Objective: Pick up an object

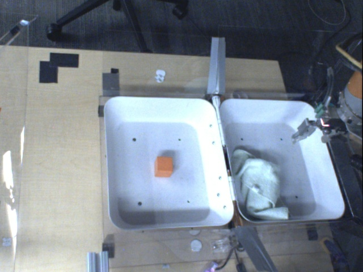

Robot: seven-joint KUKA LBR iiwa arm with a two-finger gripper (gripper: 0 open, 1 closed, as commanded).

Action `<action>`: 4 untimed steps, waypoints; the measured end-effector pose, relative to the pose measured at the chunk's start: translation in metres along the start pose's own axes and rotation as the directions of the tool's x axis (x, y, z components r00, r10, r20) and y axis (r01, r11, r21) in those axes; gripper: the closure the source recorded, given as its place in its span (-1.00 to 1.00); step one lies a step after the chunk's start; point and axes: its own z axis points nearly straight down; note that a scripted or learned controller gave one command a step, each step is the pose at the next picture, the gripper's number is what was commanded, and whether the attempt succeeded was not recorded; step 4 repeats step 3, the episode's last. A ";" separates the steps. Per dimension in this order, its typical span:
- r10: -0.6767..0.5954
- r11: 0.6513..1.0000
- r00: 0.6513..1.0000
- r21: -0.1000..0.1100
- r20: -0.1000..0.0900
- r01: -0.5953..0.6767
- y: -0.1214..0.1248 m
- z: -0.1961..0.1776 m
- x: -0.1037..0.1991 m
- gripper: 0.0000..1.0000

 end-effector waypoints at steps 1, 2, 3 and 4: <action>-0.048 0.999 0.999 -0.007 0.003 0.049 0.071 0.117 -0.001 -1.00; -0.056 0.998 0.998 -0.005 0.004 0.056 0.072 0.110 0.000 1.00; 0.061 0.998 0.998 -0.004 0.002 -0.061 0.085 0.031 0.031 1.00; 0.061 0.998 0.998 -0.004 0.002 -0.061 0.085 0.031 0.031 1.00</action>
